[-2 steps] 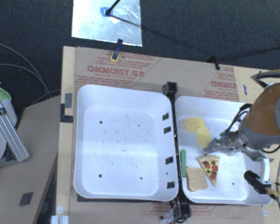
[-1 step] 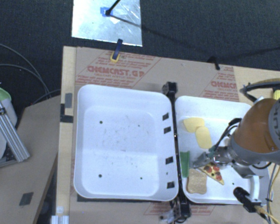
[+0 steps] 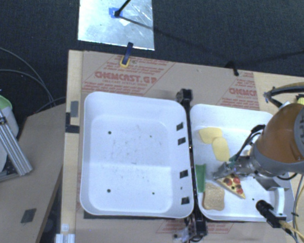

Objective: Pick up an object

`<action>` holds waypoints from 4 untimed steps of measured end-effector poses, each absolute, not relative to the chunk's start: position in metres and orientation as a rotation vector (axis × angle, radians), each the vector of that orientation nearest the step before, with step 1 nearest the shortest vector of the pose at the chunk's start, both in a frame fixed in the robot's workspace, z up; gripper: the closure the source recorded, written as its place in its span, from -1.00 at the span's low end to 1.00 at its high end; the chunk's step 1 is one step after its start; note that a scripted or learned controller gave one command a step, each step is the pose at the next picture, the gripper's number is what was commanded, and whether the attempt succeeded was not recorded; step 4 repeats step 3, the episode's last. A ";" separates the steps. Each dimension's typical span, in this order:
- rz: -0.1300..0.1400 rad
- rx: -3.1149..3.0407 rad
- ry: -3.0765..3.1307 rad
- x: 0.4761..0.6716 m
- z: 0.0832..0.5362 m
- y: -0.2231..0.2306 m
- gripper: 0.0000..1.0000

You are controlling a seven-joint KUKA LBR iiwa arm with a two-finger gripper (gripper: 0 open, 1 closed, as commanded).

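Observation:
In the right bin (image 3: 257,121), a toy pizza slice (image 3: 234,184) lies near the front. A tan slice of bread (image 3: 213,197) sits at the front left corner, and a green piece (image 3: 200,174) lies along the left wall. Two pale yellow pieces (image 3: 210,134) (image 3: 221,148) rest further back. My gripper (image 3: 228,168) is low in this bin, right at the back edge of the pizza slice and just in front of the nearer yellow piece. The arm's orange band (image 3: 281,135) is above it to the right.
The left bin (image 3: 87,139) stands beside the right one, with a black divider strip (image 3: 188,158) between them. Both rest on a cardboard sheet (image 3: 145,76). A metal plate (image 3: 116,16) lies on the floor behind the bench.

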State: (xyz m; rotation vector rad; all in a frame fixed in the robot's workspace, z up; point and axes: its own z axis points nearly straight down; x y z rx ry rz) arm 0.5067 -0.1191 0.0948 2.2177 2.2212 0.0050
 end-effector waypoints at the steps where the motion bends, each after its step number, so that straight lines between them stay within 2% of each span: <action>1: 0.021 2.199 2.231 0.572 0.191 -0.030 1.00; 2: 0.009 2.209 2.224 0.648 0.185 -0.033 1.00; 3: 0.000 2.216 2.232 0.568 0.200 0.013 1.00; 4: 0.000 2.216 2.232 0.568 0.200 0.013 1.00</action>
